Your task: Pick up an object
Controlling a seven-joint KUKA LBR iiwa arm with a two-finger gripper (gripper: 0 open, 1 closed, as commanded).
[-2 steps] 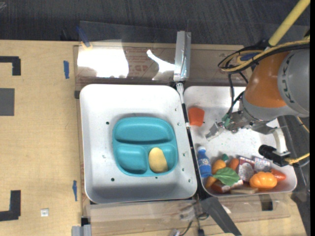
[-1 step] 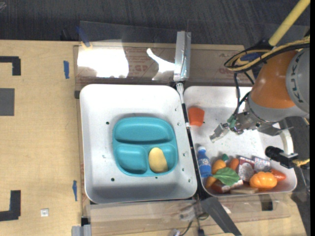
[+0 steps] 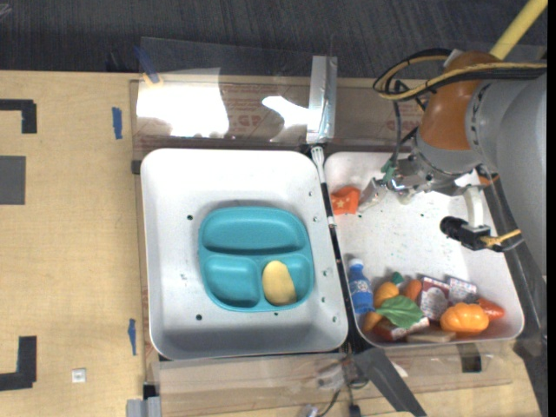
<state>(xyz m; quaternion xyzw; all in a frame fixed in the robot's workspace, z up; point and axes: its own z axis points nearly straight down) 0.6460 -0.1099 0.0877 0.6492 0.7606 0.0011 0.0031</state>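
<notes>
Camera view: arm (image 3: 486,102) reaches into the right bin (image 3: 512,307).
Gripper (image 3: 382,188): low near the bin's far-left corner; whether it is open or closed, I cannot tell.
Nearest object: orange-red piece (image 3: 345,200), just beside it, against the wall.
Other objects: pile (image 3: 421,307) along the near edge.
Left bin (image 3: 165,233): teal tray (image 3: 252,254) with yellow potato-like item (image 3: 279,282).
Risk: the wall likely crowds the grasp, so the piece could slide away.

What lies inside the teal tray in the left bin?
A yellow potato-like object sits in the teal tray's lower right compartment. The tray floor beneath it is covered.
</notes>
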